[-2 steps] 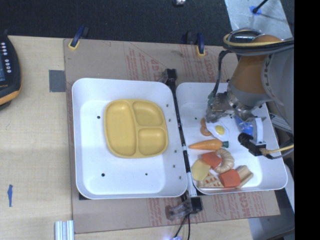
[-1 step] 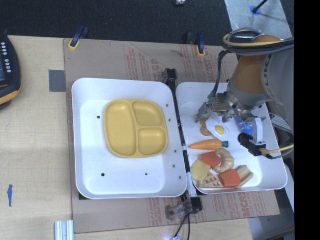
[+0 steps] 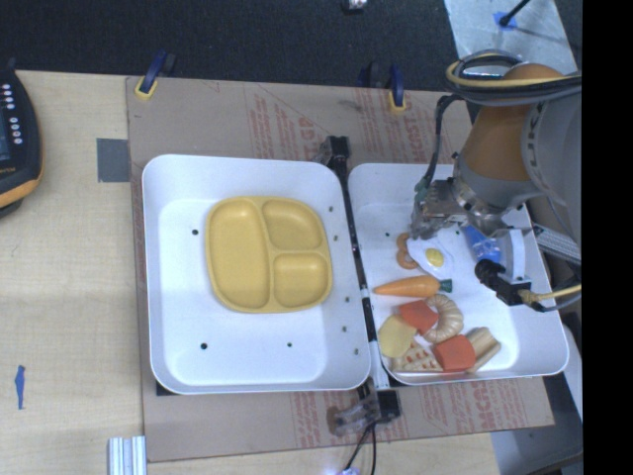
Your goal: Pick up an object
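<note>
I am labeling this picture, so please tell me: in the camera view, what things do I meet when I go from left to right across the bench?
Black and orange device → left bin → yellow divided plate → carrot → end effector → blue object.

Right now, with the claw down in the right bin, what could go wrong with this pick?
1. The claw sits over the fried egg, which lies flat on the bin floor; it may slip out of a pinch.
2. The carrot and a brown ring lie right beside the egg, so the claw could nudge or catch them instead.
3. The toys in the right bin are crowded together; a sweep could scatter the pile.
</note>
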Controlling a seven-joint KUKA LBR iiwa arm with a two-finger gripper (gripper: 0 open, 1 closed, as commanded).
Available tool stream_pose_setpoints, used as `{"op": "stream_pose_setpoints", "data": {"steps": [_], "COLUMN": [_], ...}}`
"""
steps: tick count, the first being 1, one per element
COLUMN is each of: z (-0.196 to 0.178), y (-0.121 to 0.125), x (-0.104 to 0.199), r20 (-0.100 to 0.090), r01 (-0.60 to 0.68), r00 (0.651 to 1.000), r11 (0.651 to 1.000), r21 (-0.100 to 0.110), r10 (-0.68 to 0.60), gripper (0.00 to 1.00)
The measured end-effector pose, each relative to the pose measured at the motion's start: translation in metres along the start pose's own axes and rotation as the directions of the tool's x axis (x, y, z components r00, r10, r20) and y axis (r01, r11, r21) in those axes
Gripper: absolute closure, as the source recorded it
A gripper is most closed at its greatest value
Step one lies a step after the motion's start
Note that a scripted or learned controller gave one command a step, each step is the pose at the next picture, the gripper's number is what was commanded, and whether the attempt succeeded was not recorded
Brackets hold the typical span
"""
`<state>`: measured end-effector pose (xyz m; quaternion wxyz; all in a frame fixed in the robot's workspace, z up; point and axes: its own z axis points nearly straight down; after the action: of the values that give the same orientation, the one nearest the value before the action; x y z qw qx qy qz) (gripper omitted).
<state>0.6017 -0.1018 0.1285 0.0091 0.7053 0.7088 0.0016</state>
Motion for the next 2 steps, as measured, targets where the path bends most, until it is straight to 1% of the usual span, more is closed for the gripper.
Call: {"op": "stream_pose_setpoints", "data": {"steps": [1,2], "z": [0.000,0.039], "y": [0.000,0.006], "x": [0.000,-0.013], "r20": [0.000,-0.006], "r01": [0.000,-0.003], "r00": [1.000,1.000], "r11": [1.000,1.000], "r21": [0.001,0.013], "r10": [0.000,0.003], "gripper": [0.00,0.00]}}
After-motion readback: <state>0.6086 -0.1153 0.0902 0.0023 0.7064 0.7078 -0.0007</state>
